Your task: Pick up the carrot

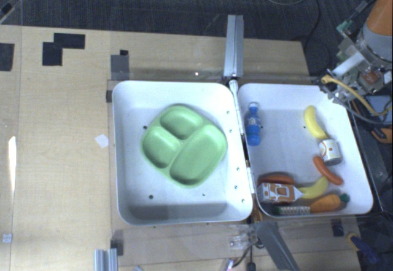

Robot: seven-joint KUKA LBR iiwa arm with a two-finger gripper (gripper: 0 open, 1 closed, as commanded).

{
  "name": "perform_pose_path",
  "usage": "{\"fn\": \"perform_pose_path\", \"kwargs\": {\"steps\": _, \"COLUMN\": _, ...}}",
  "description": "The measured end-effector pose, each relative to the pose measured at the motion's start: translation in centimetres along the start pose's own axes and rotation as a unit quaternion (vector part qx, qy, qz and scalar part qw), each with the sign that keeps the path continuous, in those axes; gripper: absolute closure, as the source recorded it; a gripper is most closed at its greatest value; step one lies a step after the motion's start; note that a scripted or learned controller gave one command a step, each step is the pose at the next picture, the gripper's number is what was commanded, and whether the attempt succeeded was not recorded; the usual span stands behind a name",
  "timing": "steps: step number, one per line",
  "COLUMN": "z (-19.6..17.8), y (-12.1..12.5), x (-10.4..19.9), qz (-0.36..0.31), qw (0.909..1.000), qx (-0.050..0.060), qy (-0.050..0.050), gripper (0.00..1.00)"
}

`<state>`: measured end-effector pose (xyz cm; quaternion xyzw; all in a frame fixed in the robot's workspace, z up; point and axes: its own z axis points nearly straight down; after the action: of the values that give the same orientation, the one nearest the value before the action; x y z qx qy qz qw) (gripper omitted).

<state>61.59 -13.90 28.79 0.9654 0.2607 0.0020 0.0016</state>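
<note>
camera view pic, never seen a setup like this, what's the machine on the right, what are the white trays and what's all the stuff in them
This is one camera fixed above a wooden bench, looking down at a slant. The grey and orange shape at the upper right is a robot arm reaching in; cables hang around its wrist, and its gripping end is too cluttered to make out, so nothing can be said to be held.

Two shallow white bins sit side by side. The left bin holds a green divided plate. The right bin holds a small blue bottle, a banana, a small metal can, a reddish sausage, a second banana, a small printed carton and the carrot in the near right corner. The carrot is what the arm is meant to pick up; it lies untouched.
</note>
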Motion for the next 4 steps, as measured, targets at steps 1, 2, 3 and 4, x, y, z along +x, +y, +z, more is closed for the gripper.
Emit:
{"fn": "perform_pose_path", "kwargs": {"steps": 1, "z": 3.9, "y": -0.8, "x": -6.3, "qz": 0.071, "qw": 0.9975, "qx": 0.002, "qy": -0.001, "gripper": 1.0}}
{"fn": "perform_pose_path", "kwargs": {"steps": 2, "z": 8.9, "y": 3.9, "x": 0.8, "qz": 0.086, "qw": 0.9963, "qx": 0.001, "qy": -0.001, "gripper": 1.0}}
{"fn": "perform_pose_path", "kwargs": {"steps": 3, "z": 11.7, "y": -0.6, "x": 5.6, "qz": 0.005, "qw": 1.0, "qx": 0.002, "qy": -0.001, "gripper": 1.0}}
{"fn": "perform_pose_path", "kwargs": {"steps": 4, "z": 8.2, "y": 0.7, "x": 3.5, "qz": -0.08, "qw": 0.9968, "qx": 0.001, "qy": 0.0, "gripper": 1.0}}
